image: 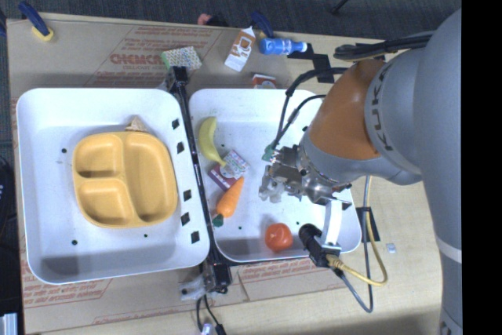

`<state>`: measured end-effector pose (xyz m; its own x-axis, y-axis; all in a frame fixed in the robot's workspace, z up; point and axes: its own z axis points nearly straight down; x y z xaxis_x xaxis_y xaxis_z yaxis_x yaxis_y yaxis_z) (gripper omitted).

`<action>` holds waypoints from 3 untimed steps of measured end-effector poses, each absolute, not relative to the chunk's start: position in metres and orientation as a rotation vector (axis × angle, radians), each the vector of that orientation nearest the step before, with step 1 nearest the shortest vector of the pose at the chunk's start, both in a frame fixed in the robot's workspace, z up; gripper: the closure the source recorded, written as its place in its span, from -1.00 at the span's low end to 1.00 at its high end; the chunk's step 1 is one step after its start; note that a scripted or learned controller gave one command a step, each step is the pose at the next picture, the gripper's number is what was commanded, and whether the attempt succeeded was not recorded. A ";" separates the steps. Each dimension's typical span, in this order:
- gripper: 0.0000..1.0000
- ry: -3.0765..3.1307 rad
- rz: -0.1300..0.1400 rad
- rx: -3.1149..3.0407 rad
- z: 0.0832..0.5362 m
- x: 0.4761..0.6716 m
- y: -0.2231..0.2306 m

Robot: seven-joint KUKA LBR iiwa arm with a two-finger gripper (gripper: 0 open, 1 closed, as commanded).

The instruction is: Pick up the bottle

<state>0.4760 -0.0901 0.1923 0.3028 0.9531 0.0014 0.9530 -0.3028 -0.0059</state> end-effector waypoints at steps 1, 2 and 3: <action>1.00 -2.295 0.002 -2.144 0.200 0.476 -0.153; 1.00 -2.703 0.001 -1.601 0.233 0.477 -0.118; 1.00 -2.735 0.002 -1.540 0.202 0.476 -0.183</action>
